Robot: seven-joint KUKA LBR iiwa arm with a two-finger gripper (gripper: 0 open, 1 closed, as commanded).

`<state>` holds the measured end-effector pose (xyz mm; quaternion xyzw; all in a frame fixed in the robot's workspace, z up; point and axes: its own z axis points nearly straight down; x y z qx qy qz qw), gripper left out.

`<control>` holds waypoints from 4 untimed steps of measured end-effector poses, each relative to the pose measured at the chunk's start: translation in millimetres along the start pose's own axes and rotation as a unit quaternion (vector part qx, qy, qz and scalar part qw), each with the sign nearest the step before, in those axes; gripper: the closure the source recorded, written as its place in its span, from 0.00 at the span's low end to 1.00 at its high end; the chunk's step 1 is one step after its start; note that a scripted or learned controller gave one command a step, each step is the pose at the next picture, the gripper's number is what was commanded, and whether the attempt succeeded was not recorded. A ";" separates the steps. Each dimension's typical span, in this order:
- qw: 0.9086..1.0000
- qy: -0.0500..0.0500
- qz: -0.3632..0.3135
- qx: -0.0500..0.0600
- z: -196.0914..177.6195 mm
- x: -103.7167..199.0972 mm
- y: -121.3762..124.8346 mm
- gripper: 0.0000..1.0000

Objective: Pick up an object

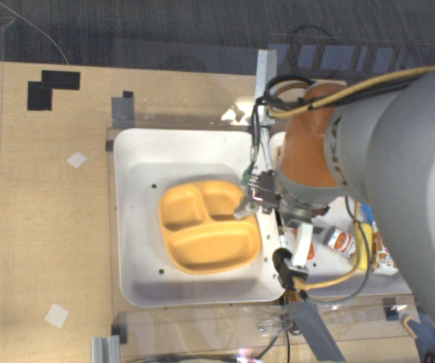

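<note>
A yellow divided plate (206, 229) lies flat in the left bin (138, 165), towards that bin's right side, its two small compartments at the far end and the long one nearer the camera. The arm (399, 165) reaches in from the right, orange band (304, 153) above the wrist, and the gripper (249, 195) sits low at the plate's right rim, close by the wall between the two bins. This looks like the approach-and-grasp step: the tool is down at the plate's edge, but nothing is seen lifted. Small packaged items (342, 242) lie in the right bin under the arm. The next move calls for a firm pinch on the thin rim, then a straight lift clear of the bin wall
</note>
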<state>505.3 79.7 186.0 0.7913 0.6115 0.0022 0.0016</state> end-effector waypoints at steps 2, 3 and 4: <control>0.973 -0.001 0.231 0.004 2.6 -41.8 -8.2 0.00; 0.955 -0.003 0.297 0.003 27.1 -163.6 27.5 0.00; 0.960 -0.001 0.280 0.003 34.4 -162.7 24.8 0.00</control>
